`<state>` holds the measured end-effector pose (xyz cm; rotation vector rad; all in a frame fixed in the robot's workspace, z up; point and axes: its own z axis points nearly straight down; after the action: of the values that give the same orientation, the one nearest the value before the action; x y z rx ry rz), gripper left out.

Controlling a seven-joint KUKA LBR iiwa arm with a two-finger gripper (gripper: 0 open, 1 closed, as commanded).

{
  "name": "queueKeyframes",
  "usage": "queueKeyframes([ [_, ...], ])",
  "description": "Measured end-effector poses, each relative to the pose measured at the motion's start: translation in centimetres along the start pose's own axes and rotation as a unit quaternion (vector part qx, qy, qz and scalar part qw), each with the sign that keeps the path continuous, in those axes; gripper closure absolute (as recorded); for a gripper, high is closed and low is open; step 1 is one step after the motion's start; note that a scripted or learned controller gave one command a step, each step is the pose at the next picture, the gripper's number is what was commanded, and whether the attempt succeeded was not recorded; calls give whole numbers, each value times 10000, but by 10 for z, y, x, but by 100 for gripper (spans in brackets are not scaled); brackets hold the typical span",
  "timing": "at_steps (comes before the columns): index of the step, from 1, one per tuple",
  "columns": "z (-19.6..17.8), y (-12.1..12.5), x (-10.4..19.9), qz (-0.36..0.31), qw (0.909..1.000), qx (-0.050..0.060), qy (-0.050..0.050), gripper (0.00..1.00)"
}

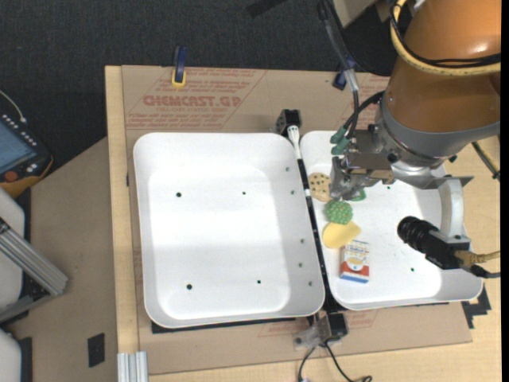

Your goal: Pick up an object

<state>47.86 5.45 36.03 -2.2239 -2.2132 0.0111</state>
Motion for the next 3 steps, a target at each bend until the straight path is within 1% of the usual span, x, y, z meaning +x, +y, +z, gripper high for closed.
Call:
queueKeyframes([
  [1, -69, 1, 40, -46, 10000, -83, 25, 100],
  [2, 9, 0, -6, 2, 10000, 1, -2, 100],
  [3, -64, 5, 10, -34, 10000, -88, 19, 100],
])
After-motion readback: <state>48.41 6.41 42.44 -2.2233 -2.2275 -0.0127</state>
